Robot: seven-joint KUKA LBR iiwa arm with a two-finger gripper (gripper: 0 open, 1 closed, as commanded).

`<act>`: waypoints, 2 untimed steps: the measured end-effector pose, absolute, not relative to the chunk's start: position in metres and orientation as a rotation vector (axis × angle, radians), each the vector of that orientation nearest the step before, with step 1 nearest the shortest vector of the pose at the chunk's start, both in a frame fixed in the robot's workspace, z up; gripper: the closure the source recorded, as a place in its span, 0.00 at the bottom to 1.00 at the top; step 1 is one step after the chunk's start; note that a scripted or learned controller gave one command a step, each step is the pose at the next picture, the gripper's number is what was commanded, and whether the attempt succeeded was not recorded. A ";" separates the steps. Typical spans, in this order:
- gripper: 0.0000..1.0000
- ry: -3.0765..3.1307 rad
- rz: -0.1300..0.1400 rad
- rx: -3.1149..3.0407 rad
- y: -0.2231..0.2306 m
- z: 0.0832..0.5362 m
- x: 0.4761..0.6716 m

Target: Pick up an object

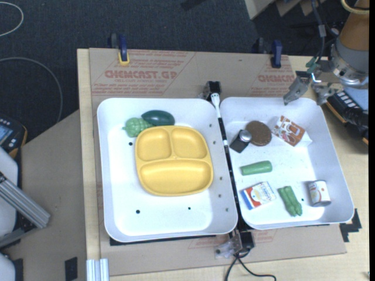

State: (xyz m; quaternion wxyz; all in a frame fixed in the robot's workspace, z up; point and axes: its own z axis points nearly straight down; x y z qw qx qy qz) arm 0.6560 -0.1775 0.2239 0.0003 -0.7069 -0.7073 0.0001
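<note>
Hand (300,88) sits at about 1 o'clock of the view, over the far rim of the right bin (334,174), nothing between its fingers; can't tell if they're apart or together, too small and blurred. Grey arm with orange band comes in from 2 o'clock.

Right bin contents: red-white packet (290,130) at 12 o'clock of the bin, just below the hand but apart from it; brown round disc (258,133) beside it, touching a dark small can (241,140) at 10 o'clock; green cylinder (255,168) near centre; red-blue-white carton (258,194) at 7 o'clock; green pod-like toy (290,201) at 6 o'clock; silver can (318,192) at 4 o'clock.

Left bin (117,174): yellow divided plate (173,160) in the middle, light green lumpy toy (136,126) and dark green oval (157,117) touching its 11 o'clock edge.

Both bins rest on a brown cardboard-covered surface (176,69).
</note>
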 end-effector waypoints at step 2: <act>1.00 -2.227 0.000 -2.204 -0.072 0.184 0.666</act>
